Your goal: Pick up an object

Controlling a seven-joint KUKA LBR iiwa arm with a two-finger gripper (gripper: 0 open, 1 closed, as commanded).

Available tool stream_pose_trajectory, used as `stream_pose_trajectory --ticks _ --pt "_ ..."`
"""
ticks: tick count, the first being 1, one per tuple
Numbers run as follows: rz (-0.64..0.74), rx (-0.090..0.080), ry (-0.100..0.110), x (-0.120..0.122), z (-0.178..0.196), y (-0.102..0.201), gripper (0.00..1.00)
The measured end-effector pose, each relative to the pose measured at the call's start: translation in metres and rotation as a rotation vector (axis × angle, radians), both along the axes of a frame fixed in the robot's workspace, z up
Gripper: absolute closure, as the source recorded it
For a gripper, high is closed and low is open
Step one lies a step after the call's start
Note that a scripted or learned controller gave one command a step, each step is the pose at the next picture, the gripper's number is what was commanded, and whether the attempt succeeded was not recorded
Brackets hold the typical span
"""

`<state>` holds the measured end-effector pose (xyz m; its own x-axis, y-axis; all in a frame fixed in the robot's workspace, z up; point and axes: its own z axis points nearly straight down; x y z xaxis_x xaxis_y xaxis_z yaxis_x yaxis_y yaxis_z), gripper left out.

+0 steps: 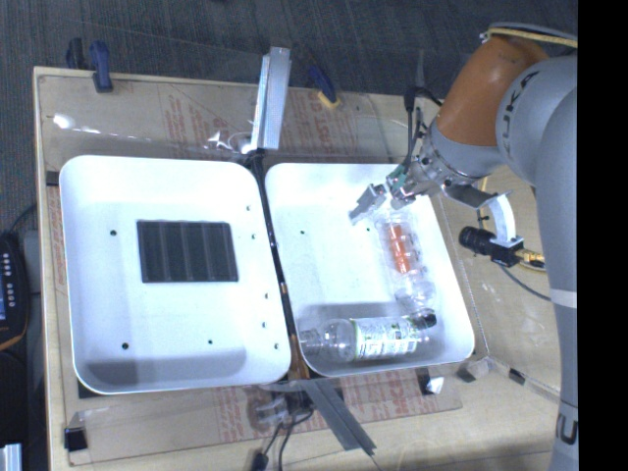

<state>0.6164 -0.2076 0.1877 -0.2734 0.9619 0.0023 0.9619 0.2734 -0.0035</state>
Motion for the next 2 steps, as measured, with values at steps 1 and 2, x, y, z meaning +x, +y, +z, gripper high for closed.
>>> stream_pose_trajectory --ticks 1,2 --pt "0.012 0.000 0.000 -0.015 0.016 -0.001 0.00" --pt "-0.090 -0.003 -0.004 -0.052 0.080 -0.004 0.00"
